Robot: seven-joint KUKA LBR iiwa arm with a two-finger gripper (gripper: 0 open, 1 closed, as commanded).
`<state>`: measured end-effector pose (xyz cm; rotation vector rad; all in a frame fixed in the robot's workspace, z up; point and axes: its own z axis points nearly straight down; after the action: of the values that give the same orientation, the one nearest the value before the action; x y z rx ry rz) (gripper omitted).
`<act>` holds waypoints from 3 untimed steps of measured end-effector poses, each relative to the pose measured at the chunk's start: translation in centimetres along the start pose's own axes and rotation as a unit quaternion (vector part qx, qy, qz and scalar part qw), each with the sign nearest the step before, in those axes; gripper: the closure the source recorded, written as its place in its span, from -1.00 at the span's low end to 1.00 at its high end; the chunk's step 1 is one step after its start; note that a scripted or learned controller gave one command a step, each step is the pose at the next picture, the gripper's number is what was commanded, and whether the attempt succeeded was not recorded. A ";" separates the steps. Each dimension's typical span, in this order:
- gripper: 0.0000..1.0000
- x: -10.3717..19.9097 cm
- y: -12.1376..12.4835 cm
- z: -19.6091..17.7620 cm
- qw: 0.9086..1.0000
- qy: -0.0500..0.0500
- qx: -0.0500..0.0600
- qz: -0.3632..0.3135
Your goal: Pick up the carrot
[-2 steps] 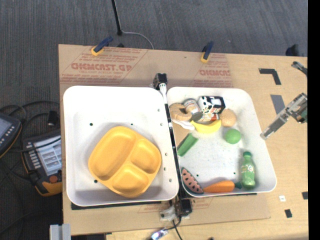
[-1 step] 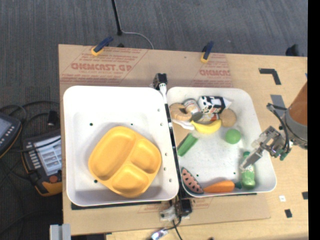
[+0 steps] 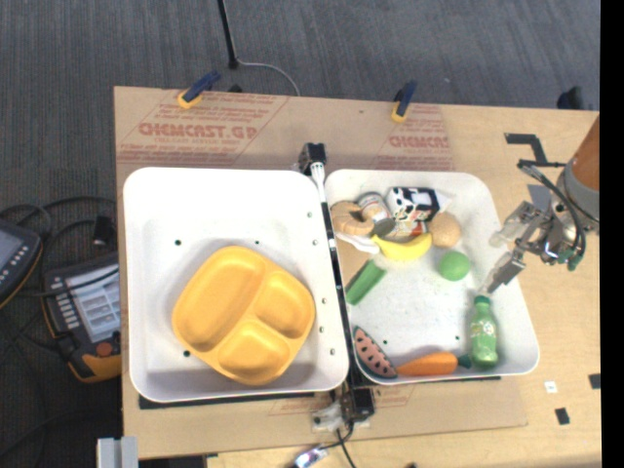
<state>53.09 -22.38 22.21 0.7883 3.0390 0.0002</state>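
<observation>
The bench carries 2 white bins side by side. The left bin holds a yellow tray with 3 compartments. The right bin holds toy food: a bottle standing near its right wall, a cucumber, a banana, a melon slice, a green ball and, along the near wall, the carrot. It lies flat between the melon slice and the bottle's base, close to both.

The gripper hangs over the right bin's right rim, its fingers spread and nothing between them. It is well apart from the carrot, so the task looks barely begun: nothing is grasped, and the approach, the grip and the lift all seem left to do.
</observation>
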 end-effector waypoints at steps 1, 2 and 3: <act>-1.00 5.6 0.5 2.0 0.999 0.001 0.000 -0.055; -1.00 8.6 5.7 8.1 0.988 0.002 0.000 -0.157; -1.00 7.2 3.3 9.3 0.949 0.001 0.000 -0.314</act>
<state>48.39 -16.01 12.87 -0.2060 3.1351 0.0016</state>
